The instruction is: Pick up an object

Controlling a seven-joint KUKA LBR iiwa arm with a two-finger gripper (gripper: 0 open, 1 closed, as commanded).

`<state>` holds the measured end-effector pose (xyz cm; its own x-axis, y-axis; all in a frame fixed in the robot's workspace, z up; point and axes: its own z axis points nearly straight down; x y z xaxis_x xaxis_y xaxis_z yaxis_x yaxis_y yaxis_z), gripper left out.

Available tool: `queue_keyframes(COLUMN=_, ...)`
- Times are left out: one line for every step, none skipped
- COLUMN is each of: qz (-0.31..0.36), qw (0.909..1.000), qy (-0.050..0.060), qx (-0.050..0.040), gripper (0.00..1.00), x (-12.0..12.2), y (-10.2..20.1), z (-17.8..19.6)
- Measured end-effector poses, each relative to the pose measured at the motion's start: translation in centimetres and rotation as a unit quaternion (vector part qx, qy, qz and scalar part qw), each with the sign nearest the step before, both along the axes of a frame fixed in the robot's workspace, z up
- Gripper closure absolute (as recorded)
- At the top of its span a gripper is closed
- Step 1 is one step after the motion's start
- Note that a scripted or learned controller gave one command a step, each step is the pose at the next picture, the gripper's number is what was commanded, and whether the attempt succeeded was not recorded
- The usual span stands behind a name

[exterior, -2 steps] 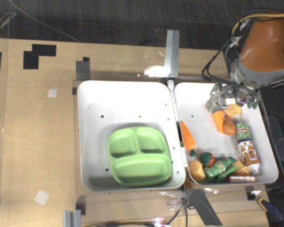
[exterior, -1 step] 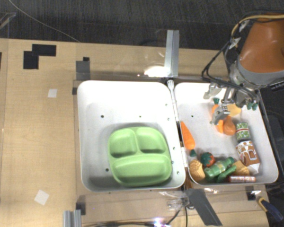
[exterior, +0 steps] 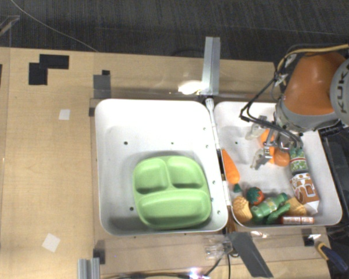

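The arm (exterior: 317, 86) reaches in from the right, and its claw (exterior: 266, 151) hangs over the middle of the right bin (exterior: 232, 118). I cannot tell the state of the claw. Just beside the claw, on its right, lies a small orange object (exterior: 281, 157), and next to that a bottle (exterior: 302, 182) along the right wall. An orange carrot (exterior: 230, 166) lies by the left wall. Toy foods (exterior: 262, 205) crowd the near edge. The left bin (exterior: 116, 127) holds a green divided tray (exterior: 171, 192), in its near part. Both bins stand on the wooden tabletop (exterior: 41, 173).
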<state>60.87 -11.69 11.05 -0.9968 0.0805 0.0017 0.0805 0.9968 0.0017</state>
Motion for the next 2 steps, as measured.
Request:
queue_keyframes(qz=-0.003, qw=1.0, qy=-0.007, qx=-0.0015, gripper=0.0, x=0.3, y=0.9, z=-2.2)
queue_keyframes(qz=-0.024, qw=0.9997, qy=-0.009, qx=-0.0012, gripper=0.0, x=-4.0, y=3.0, z=-2.0)
